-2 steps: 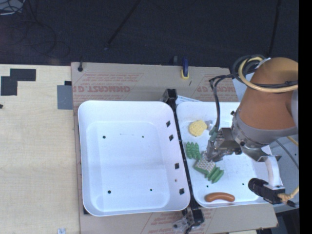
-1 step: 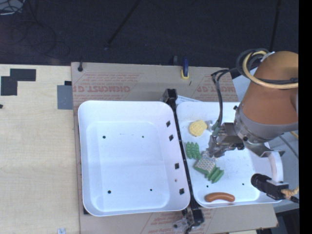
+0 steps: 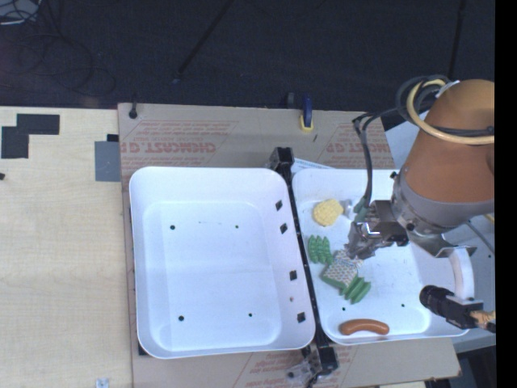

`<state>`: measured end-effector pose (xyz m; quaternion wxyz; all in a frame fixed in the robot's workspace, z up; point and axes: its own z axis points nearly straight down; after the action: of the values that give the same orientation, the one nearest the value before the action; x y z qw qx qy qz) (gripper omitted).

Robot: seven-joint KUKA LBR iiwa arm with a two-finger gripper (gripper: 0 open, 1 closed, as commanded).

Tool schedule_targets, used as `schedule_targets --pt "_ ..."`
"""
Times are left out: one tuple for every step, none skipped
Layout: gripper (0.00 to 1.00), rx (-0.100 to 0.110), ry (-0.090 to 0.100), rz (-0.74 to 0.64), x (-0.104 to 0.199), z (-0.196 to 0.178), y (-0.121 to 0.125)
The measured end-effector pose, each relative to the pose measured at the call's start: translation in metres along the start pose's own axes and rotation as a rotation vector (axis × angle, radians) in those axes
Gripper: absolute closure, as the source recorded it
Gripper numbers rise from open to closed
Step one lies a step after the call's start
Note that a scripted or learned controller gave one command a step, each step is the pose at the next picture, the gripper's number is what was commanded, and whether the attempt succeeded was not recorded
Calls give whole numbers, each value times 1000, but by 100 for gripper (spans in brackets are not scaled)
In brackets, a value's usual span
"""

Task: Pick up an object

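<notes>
I see the gripper (image 3: pixel 353 251) just above the checkered piece (image 3: pixel 339 272), at seven o'clock from it in the right bin (image 3: pixel 404 318). Whether it grasps anything, I cannot tell. The piece seems light and flat; I would pinch its edges.

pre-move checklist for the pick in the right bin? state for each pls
1. Gripper over the right white bin: ok.
2. Target under it: checkered grey-green flat piece sits just below the gripper: ok.
3. Object between fingers: cannot tell.
4. Neighbours close: green ridged piece and green pod piece flank the target: not ok.
5. Yellow round bumpy piece and orange sausage-shaped piece apart from target: ok.
</notes>
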<state>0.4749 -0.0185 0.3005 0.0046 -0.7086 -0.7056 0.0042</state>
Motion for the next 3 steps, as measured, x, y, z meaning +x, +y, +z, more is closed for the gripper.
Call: schedule_targets --pt "100 -6 -3 7 -118 31 0" --pt "100 -19 0 -9 -71 -55 2" --pt "100 -13 1 -14 11 -91 0"
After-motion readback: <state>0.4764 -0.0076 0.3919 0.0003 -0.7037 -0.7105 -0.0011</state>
